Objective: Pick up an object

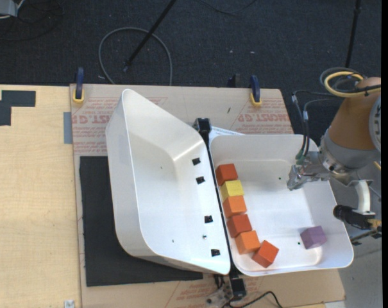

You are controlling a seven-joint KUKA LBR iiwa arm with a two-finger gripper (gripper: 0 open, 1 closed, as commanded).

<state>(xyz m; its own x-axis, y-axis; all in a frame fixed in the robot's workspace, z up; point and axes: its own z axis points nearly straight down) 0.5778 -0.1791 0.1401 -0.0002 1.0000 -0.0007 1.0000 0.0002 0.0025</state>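
The right bin (270,147) holds a row of blocks along its left wall: an orange block (227,173), a yellow block (232,189), another orange block (235,205), a red-brown block (239,224), an orange block (249,241) and a red-orange block (266,253). A purple block (313,237) lies alone near the bin's front right corner. My gripper (297,178) hangs at the bin's right side, above the floor, well apart from every block. Nothing shows between its fingers.
The left bin (158,172) is tilted up on its side, leaning against the right bin. A black mat (97,236) lies under it. Two clamps (254,90) hold the cardboard at the back. Cables run near the arm's right.
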